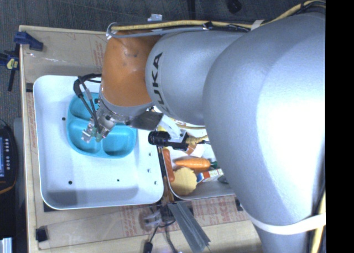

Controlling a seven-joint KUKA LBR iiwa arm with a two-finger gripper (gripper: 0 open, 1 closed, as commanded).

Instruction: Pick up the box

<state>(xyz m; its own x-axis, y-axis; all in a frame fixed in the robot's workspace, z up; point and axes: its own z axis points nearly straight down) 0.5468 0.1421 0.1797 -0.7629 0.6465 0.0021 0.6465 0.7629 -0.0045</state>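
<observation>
The box (194, 175), part hidden by the arm, lies in the right bin among other items, details unclear.

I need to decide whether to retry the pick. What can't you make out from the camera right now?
- Gripper over the blue box in the left bin: too small and blurred to tell whether it grips anything.
- The blue box: its upper part is hidden by the arm's wrist.
- Right bin: mostly covered by the arm; an orange carrot-like item and a yellowish round one show, the rest is hidden.
</observation>
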